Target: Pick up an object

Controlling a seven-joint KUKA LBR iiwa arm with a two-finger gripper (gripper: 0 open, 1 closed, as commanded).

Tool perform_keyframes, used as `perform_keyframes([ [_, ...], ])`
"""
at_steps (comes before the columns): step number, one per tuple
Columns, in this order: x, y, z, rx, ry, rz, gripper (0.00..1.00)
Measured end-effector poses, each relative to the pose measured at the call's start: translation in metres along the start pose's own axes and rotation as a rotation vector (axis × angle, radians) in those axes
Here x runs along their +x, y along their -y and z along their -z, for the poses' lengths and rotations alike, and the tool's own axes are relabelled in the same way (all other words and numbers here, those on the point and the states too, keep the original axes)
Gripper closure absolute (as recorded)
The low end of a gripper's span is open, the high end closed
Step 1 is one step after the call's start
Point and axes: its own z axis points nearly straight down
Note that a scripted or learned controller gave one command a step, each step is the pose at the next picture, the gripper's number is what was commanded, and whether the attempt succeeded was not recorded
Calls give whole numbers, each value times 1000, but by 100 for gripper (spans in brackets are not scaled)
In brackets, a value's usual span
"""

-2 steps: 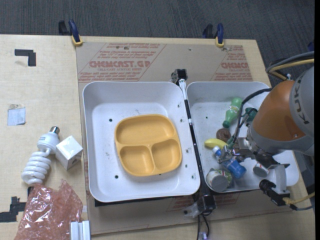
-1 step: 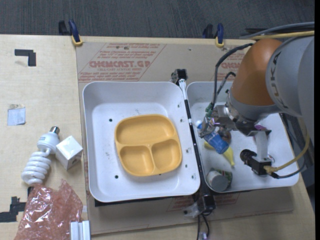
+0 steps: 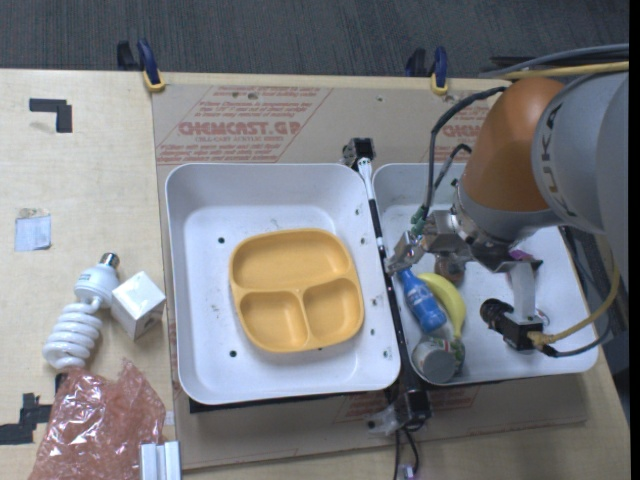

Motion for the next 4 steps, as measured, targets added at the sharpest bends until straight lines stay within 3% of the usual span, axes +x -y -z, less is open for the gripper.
perform_keyframes([
  [1,-64,10,0,0,0,-1,0],
  [2,-91,-5,-78,-8,4,-5,0],
  [3,-89,-4,-71,-2,1,-1,100],
  [4,-89,-4,-71,-2,1,-1,0],
])
